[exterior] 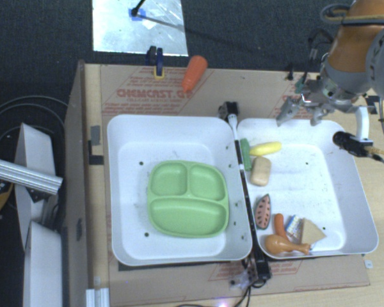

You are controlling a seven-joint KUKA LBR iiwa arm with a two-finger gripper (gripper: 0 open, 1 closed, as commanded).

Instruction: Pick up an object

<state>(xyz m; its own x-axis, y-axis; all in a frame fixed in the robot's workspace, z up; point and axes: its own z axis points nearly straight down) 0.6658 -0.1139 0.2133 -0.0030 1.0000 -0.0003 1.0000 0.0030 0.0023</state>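
Observation:
My gripper (303,113) hangs above the far rim of the right bin (345,190), its two fingers spread apart with nothing between them. In that bin, along its left side, lie a yellow banana (265,148), a tan bread-like block (261,171) and a green stick (245,154). Near the front left corner sit a watermelon slice (263,211), an orange sausage (280,224), a tan wedge (312,233) and an orange chicken leg (280,245). All of them lie well below and left of the gripper.
The left bin (128,146) holds a green divided plate (188,198). An orange carrot (194,73) lies on the cardboard behind the bins, beside a blue and yellow clamp (156,61). A black clip (230,110) sits where the bins meet.

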